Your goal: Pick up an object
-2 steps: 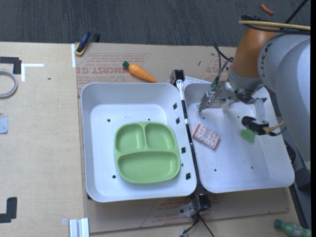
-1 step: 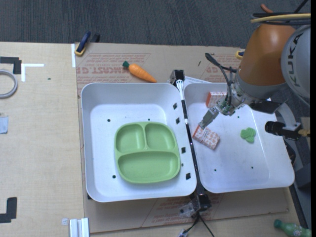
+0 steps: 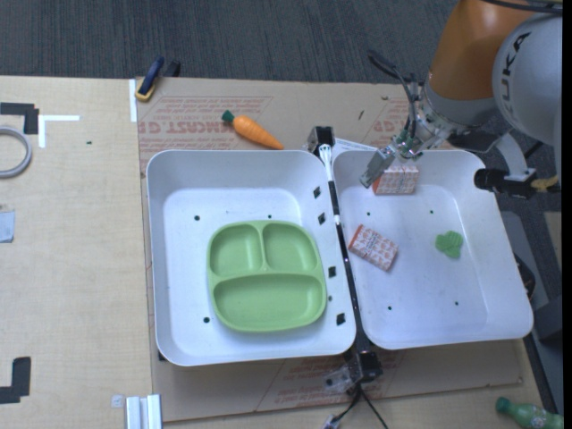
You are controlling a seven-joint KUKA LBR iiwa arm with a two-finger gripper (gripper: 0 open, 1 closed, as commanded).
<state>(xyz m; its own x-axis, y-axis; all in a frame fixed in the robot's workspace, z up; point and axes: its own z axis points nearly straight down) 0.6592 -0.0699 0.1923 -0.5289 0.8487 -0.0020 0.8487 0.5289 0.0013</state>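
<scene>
the jaws sit low over the far edge of the right bin, right above a small pinkish box that lies against the bin's back wall, and whether they are open, closed or gripping it i cannot tell. nearer the middle of that bin lie a patterned packet and, well apart to its right, a green lump. the left bin holds a green divided plate, and an orange carrot lies on the surface behind it.

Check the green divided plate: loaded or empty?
Empty. The green divided plate lies flat in the left bin, all three compartments bare.
</scene>
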